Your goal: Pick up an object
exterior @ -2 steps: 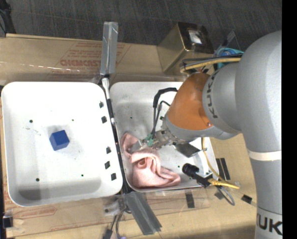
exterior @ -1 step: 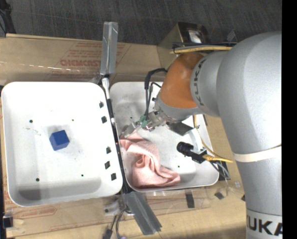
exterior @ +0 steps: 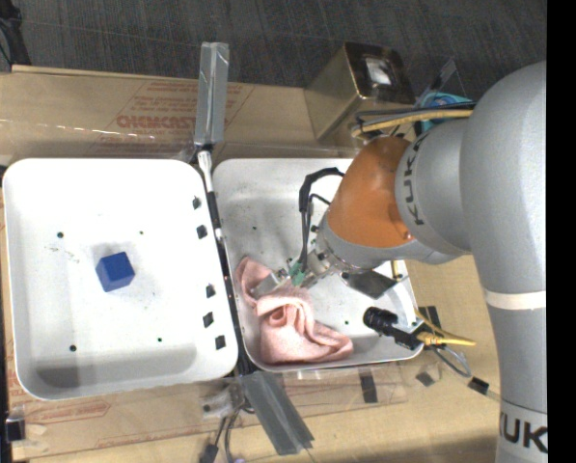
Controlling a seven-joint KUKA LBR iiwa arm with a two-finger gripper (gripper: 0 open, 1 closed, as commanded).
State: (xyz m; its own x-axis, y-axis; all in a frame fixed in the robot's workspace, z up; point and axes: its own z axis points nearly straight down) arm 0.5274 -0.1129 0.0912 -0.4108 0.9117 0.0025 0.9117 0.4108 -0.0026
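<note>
Pink cloth (exterior: 292,328) lies crumpled in the near part of rt bin (exterior: 259,201). Gripper (exterior: 302,273) is low at the cloth's far edge; can't tell whether it's spread or pinching. Blue cube (exterior: 116,270) sits mid lft bin (exterior: 46,297), well apart from the arm.

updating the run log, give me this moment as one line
gripper: low in right bin, at pink cloth edge | hold: cannot tell | blue cube: left bin

Robot lab: arm (exterior: 505,162), 2 white bins (exterior: 95,201).
</note>
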